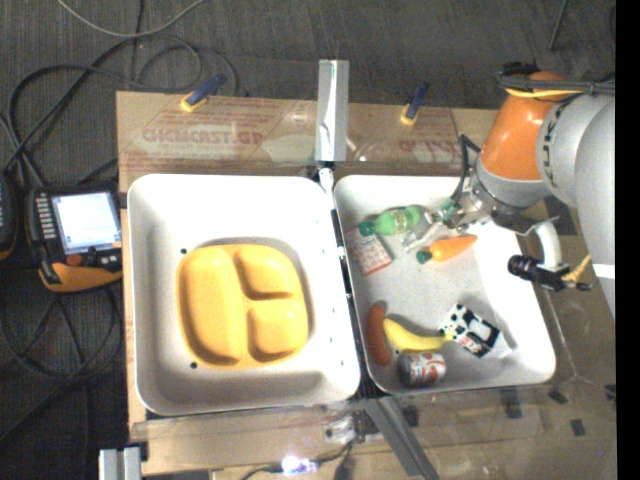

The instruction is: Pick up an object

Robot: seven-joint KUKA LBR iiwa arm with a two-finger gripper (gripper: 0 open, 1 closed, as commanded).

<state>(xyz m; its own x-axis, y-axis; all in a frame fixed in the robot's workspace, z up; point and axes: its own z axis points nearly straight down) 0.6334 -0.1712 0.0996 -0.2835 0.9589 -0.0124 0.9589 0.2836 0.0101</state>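
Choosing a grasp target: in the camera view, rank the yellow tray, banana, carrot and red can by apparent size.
1. yellow tray, by far the largest.
2. banana and carrot: they look alike in length, so unranked.
3. red can, the smallest.

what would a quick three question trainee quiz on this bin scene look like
1. True or false: the yellow plastic divided tray lies in the left white bin.
2. Which thing lies nearest the pincer: (a) the orange toy carrot, (b) the yellow banana, (c) the red and silver can?
3. Fill in: the green plastic bottle lies in the ___ white bin.

Key: 1 true; 2 a; 3 right.
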